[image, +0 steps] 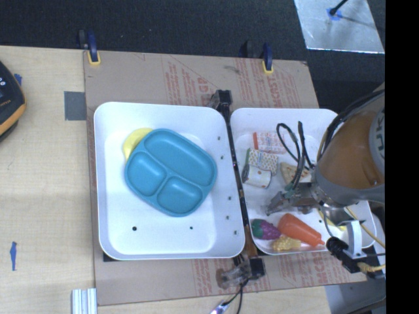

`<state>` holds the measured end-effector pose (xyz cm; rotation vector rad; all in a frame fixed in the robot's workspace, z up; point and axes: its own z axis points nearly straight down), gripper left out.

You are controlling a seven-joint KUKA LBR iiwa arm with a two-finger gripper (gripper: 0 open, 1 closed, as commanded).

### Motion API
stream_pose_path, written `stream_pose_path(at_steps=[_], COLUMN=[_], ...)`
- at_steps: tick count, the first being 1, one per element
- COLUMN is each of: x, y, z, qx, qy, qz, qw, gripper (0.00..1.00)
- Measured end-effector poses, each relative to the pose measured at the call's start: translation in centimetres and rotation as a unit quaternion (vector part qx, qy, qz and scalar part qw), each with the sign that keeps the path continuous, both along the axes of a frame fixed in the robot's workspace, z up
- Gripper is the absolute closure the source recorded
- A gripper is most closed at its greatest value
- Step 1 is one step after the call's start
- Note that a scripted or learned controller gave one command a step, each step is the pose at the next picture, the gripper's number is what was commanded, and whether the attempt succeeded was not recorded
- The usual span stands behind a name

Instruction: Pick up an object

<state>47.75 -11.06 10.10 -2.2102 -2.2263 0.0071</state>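
My gripper (283, 203) hangs low in the right bin (243, 120), its dark fingers pointing left just above an orange carrot-shaped toy (300, 229). A purple and green toy (263, 227) and a yellow piece (285, 244) lie by the bin's front edge. Several small white packets with red print (265, 150) and a silvery packet (258, 176) lie further back. A black cable loop (290, 142) rises beside them. The arm's orange band (350, 150) covers the bin's right side.
In the left bin (105, 175), a blue divided tray (171, 171) lies over a yellow object (135, 140). Both bins rest on cardboard (196, 77) held by clamps at the back. A yellow and black device (10, 103) sits at the far left.
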Motion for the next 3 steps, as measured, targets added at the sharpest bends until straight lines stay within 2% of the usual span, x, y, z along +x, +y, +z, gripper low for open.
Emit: stream_pose_path(at_steps=[1, 2, 3], x=[7.2, 12.3, 8.9], y=[-2.9, -5.7, -2.3], z=[-0.9, -0.9, -1.0], qx=[0.0, 0.0001, -0.0001], qy=[-0.002, -0.002, -0.001], qz=[-0.002, -0.001, 0.0], qw=[1.0, 1.0, 1.0], gripper=[0.0, 0.0, 0.0])
